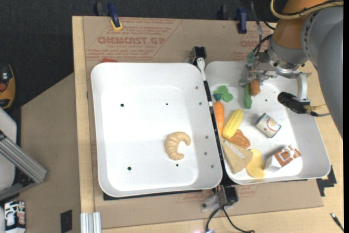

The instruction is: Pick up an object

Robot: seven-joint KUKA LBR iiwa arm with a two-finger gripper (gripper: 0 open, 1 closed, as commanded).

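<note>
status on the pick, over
Gripper low over right bin's far end. Small brown item at its tip, grasp unconfirmed. Green piece, carrot, corn nearby. Croissant alone in left bin.

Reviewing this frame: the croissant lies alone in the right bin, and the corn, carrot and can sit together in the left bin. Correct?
Not quite; the bins are swapped. The camera view shows the croissant alone in the left bin, while the corn, carrot and can sit together in the right bin.
</note>
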